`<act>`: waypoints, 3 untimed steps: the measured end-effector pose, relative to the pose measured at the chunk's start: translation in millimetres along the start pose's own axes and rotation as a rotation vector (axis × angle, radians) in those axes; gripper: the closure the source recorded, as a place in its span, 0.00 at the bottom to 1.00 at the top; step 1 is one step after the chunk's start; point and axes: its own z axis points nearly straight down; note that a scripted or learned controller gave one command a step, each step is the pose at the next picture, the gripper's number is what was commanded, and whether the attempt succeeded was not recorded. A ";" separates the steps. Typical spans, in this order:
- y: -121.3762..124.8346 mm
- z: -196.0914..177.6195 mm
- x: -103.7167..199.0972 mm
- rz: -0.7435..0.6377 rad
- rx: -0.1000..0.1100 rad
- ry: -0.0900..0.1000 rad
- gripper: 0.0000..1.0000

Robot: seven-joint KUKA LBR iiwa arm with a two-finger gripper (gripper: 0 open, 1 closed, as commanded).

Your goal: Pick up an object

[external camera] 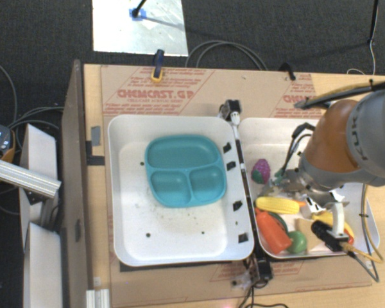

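On the bench (179,85), the arm's gripper (317,201) hung over the right bin (269,130) beside toy corn (277,205); nothing looked lifted, jaw state unclear.

I read "CHEMCAST GP" in red, upside down, on the brown protective sheet (179,85) covering the bench behind the left bin. The same red print repeats toward the right, behind the arm, but there I can't make the letters out.

Glossy teal plastic tray (183,171); smooth white bins (131,236); matt cardboard (179,88)
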 end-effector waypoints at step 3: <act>-9.4 -12.3 -12.6 0.005 -0.004 -0.002 1.00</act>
